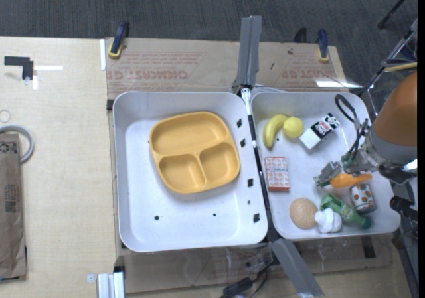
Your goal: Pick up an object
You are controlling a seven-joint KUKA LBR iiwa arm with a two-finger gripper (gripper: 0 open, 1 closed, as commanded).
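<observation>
Orange carrot [350,180] beside gripper [330,174] (possibly touching), right bin [302,231].

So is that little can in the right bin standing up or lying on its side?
Lying on its side. The can shows its printed wall facing up, with one end toward the right bin's near edge, beside the carrot.

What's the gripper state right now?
Gripper: low in the right bin, over the carrot; open or closed cannot be told, no grasp visible.
</observation>
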